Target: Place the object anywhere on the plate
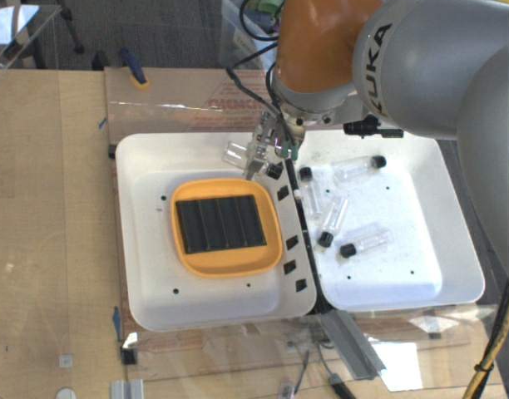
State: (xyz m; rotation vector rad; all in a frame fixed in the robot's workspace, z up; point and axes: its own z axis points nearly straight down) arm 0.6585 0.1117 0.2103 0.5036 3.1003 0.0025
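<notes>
An orange plate [228, 262] with a black ridged middle lies in the left bin [146, 248]. My gripper [263, 155] hangs over the back of that bin, just beyond the plate's far right corner. A clear plastic vial [235, 153] sticks out to the left from between its fingers, above the bin floor. The gripper is shut on this vial. Much of the wrist is covered by the arm's orange band [321, 32].
The right bin [421, 273] holds several clear vials with black caps, such as one [364, 241] near its middle and one [358, 167] at the back. Black clips [291, 242] line the divider between the bins. A clear tub [246, 7] stands behind the bench.
</notes>
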